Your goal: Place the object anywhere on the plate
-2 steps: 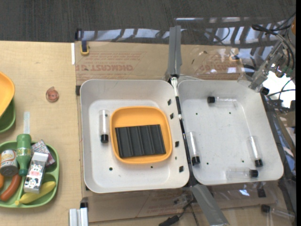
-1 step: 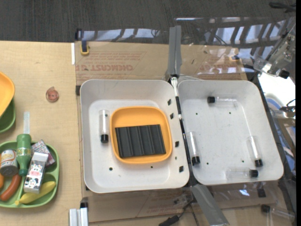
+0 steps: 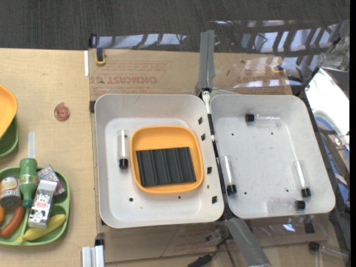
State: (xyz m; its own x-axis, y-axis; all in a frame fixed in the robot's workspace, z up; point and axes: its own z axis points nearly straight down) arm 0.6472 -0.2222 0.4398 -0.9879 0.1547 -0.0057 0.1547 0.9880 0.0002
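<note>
Camera view | black ridged object (image 3: 166,166) flat on orange plate (image 3: 166,134) | left bin (image 3: 114,204) | gripper state: cannot tell

Place: a robotics lab or test bench, not a home.
Bench: a pale wooden top (image 3: 44,82) with a brown cardboard sheet (image 3: 144,77) laid under the work area, printed lettering showing upside down.
Bins: two shallow white bins, the left bin (image 3: 108,204) at 9 o'clock of the right bin (image 3: 317,166), joined at a grey centre post (image 3: 207,60).
Fittings: clear tubes with black caps (image 3: 123,149) fixed along the bin walls.
Props: a green tray of toy food (image 3: 55,227) at 8 o'clock, plastic bottle and cartons on it.
Floor: dark carpet (image 3: 139,7) at 12 o'clock.
Hardware: metal framing (image 3: 278,38) at 1 o'clock.
</note>
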